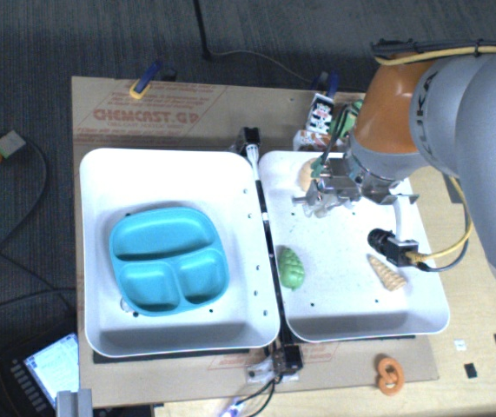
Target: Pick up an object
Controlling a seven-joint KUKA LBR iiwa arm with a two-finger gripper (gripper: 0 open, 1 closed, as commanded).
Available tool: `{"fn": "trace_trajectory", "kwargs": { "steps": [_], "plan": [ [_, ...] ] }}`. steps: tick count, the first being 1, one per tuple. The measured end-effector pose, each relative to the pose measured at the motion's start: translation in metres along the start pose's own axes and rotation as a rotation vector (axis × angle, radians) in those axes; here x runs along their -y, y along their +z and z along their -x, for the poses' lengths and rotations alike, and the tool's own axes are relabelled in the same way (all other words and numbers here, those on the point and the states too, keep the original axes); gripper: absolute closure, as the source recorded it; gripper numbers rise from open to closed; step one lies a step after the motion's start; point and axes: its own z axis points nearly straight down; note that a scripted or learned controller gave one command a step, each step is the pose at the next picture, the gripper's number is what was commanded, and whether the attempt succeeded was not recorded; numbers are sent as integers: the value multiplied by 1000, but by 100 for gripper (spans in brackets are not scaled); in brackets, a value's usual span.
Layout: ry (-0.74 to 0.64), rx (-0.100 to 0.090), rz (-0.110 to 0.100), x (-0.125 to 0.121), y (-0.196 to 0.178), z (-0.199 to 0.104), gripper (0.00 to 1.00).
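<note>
In the left bin lies a blue tray with three compartments, a little toward the near side. Next to it, in the right bin, a small green object rests close to the left wall, near the middle of that wall. The gripper hangs over the far left part of this bin, and from where I stand I cannot tell if it is spread or pressed together. A pale round thing sits just beside it on the far left, partly hidden. The green object is nearer to me than the gripper and apart from it. A tan ridged cone lies further right, also apart from the gripper.
</note>
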Motion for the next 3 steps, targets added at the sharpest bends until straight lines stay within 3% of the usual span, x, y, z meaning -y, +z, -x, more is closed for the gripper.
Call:
{"fn": "trace_trajectory", "kwargs": {
  "steps": [1,2,3],
  "plan": [
    [0,0,-1,76,1,-51,100],
    [1,-1,-2,101,1,-65,100],
    [0,1,1,6,0,-29,100]
  ]
}}
